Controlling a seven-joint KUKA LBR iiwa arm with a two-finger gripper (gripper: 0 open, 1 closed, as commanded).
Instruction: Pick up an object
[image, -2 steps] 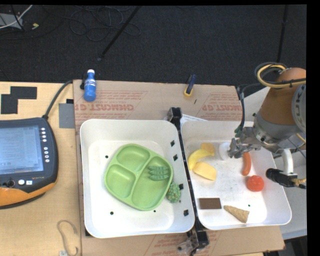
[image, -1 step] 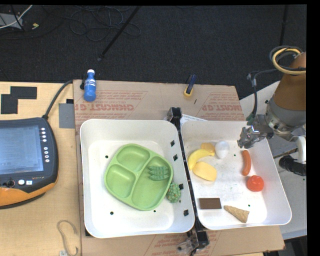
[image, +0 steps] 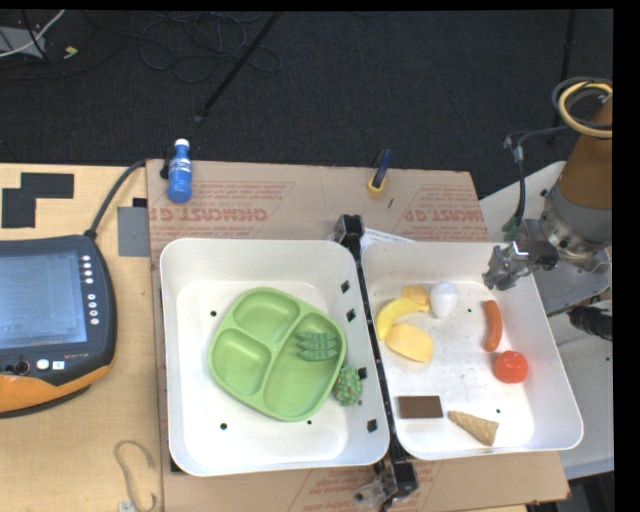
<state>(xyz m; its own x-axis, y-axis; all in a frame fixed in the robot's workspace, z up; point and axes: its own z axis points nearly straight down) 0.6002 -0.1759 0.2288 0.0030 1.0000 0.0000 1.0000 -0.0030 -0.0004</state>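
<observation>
The right bin (image: 560, 420) holds a yellow banana (image: 397, 312), a yellow lemon-like piece (image: 411, 343), a white egg (image: 443, 297), a reddish sausage (image: 492, 325), a red tomato (image: 510, 367), a brown chocolate bar (image: 420, 407) and a tan wedge (image: 473, 427). My gripper (image: 503, 268) hangs over the bin's far right rim, just above and right of the sausage, with nothing visibly between its fingers. The grey arm with its orange band rises behind it at the right edge.
The left bin (image: 190, 300) holds a green divided plate (image: 270, 355) with green pea pods (image: 318, 345) and a green broccoli piece (image: 348, 385) at its rim. A blue bottle (image: 180, 171), a yellow-blue clamp (image: 380, 172) and a tablet (image: 50, 310) lie outside the bins.
</observation>
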